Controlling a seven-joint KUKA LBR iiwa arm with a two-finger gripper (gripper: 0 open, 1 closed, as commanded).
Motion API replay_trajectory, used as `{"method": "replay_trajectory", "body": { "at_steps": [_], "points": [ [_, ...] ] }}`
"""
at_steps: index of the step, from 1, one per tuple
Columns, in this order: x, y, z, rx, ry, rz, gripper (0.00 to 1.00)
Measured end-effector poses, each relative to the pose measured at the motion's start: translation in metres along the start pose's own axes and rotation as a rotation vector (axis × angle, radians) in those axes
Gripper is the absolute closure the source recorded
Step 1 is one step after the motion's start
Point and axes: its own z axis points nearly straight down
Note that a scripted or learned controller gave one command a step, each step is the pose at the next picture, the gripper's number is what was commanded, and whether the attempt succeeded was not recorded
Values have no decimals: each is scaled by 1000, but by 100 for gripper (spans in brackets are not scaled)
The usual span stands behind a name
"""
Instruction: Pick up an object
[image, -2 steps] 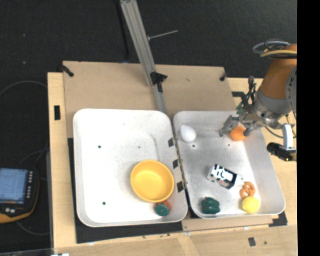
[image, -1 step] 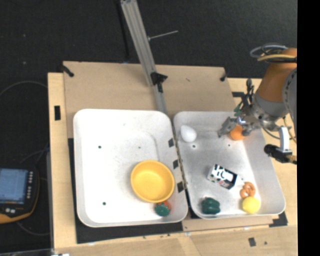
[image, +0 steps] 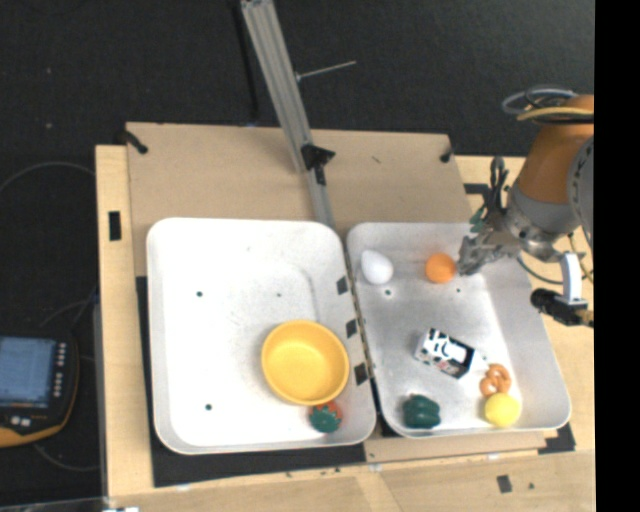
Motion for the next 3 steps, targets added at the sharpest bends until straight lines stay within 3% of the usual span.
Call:
{"method": "replay_trajectory", "body": {
  "at_steps": [2,3],
  "points": [
    [-10,6,-108,-2,4,0,100],
    [-11,6,-102,4,3,-1,100]
  ]
}}
